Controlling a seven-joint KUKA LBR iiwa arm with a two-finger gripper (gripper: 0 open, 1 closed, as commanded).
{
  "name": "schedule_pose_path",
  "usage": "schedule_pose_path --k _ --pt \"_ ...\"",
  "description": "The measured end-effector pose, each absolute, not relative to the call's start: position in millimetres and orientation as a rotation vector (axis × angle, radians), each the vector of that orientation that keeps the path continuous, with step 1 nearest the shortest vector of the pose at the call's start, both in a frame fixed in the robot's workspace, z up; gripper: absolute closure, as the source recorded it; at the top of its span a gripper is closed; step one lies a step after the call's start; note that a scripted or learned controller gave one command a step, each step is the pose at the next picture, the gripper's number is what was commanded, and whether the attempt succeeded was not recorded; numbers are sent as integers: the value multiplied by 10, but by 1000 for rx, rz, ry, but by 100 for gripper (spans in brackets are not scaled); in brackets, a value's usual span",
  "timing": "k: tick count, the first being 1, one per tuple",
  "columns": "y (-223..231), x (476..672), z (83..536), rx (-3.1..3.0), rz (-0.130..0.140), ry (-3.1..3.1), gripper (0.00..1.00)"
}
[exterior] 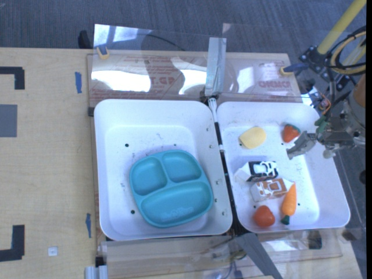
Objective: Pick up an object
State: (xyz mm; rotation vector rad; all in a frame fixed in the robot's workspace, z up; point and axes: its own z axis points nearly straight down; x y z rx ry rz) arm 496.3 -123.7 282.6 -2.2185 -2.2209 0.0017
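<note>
Item: right bin (334, 214), white and shallow, bearing loose pieces. Contents: a yellow lemon-like piece (253, 136) at 11 o'clock of the bin floor; a small red strawberry-like piece (290, 133) at 1 o'clock; a black-and-white packet (263, 168) near centre, with a brown-and-white packet (268, 188) just beside it at its 6 o'clock; a toy carrot (289, 198) at 5 o'clock; a red tomato-like piece (264, 215) at 6 o'clock. Item: left bin (110, 127), bearing a teal divided plate (170, 187). Item: gripper (300, 145), at 2 o'clock over the right bin, near the strawberry-like piece, nothing between its fingers; whether they stand wide or narrow cannot be told. Step, as judged: approach, no piece yet taken. Nearest candidate is the strawberry-like piece, too small to read an axis. The carrot's long axis runs 12 to 6, green end at 6. Next move likely calls for centring above one piece and descending clear of its neighbours.
</note>
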Motion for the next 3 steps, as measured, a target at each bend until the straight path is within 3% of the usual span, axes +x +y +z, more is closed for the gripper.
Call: schedule_pose_path --k 1,2,3 --pt "-1248 4888 1134 -2381 -29 -2077 0" --pt "-995 5539 1046 -2350 -41 -2135 0" --pt "-1279 5231 870 -2353 -2 -2085 0"
